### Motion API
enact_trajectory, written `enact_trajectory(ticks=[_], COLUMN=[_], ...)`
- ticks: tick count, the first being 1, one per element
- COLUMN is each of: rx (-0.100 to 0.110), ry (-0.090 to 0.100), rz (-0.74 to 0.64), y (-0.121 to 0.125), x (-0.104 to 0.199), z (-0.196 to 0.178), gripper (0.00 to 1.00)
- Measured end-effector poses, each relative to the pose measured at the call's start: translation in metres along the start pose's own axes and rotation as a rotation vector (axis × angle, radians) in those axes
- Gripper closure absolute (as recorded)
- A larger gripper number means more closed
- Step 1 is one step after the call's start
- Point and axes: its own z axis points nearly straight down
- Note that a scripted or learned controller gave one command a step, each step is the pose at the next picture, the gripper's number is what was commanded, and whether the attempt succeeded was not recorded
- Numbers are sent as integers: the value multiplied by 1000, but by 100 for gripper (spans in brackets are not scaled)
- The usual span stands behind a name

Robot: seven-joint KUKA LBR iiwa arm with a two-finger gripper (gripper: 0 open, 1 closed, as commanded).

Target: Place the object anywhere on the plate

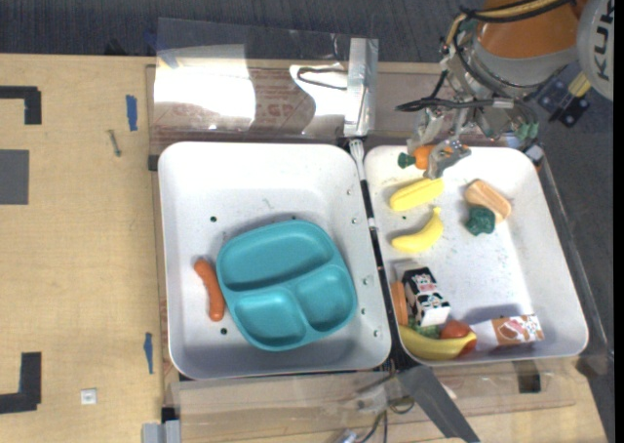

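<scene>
A teal three-compartment plate (283, 280) lies in the left bin (185, 178) with nothing on it. My gripper (441, 153) hangs over the back left corner of the right bin (546, 265). A small orange toy with a green tip (419, 156) sits right at the gripper's left side; I cannot tell whether it is held or lying on the bin floor. Just below the gripper lies a yellow corn-like piece (414, 194), with a small banana (417, 233) in front of it.
An orange-red sausage (210, 290) lies left of the plate. The right bin also holds a hot dog bun (487, 197), a green piece (480, 221), a black-and-white carton (426, 297), a second banana (434, 343), a tomato (455, 331) and a small box (517, 329).
</scene>
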Motion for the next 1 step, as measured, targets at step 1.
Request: enact_trajectory(ticks=[1], rx=[-3], ry=[4], rz=[-254], y=[60], x=[28], z=[59], gripper=[100])
